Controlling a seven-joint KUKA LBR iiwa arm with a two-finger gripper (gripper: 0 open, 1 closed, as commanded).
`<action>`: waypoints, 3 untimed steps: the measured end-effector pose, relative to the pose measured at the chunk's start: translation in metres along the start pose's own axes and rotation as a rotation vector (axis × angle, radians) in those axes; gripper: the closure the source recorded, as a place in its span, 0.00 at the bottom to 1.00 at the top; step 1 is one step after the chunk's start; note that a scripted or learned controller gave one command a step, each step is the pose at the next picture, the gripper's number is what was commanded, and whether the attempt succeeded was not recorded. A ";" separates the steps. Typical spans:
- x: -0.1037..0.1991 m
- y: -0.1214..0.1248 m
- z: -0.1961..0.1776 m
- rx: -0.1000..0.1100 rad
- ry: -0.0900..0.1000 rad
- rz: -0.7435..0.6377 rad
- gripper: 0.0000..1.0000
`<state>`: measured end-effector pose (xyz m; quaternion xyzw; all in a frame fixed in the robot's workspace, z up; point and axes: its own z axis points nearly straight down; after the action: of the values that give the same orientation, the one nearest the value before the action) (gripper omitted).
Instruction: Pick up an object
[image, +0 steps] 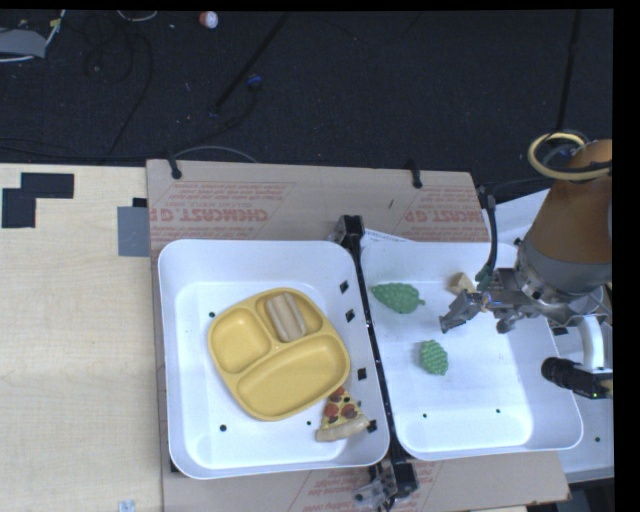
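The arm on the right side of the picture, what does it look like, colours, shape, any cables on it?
The arm is a thick rounded grey body with an orange band above the wrist, topped by a yellowish ring. A dark cable runs down beside it toward the gripper, which is a grey and dark metal assembly. A black cylindrical part juts out below the wrist.

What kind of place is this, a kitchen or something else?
Probably a robot lab, not a kitchen: a robot arm reaches over two white bins holding what look like toy foods, like the pizza slice.
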<state>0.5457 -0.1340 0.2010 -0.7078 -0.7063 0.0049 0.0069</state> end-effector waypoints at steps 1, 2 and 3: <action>0.000 0.003 -0.007 -0.013 -0.002 -0.002 0.00; -0.003 0.004 0.036 -0.009 -0.001 -0.002 0.00; 0.000 -0.002 0.098 -0.009 0.000 -0.002 0.00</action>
<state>0.5418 -0.1342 0.1025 -0.7071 -0.7071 0.0019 0.0037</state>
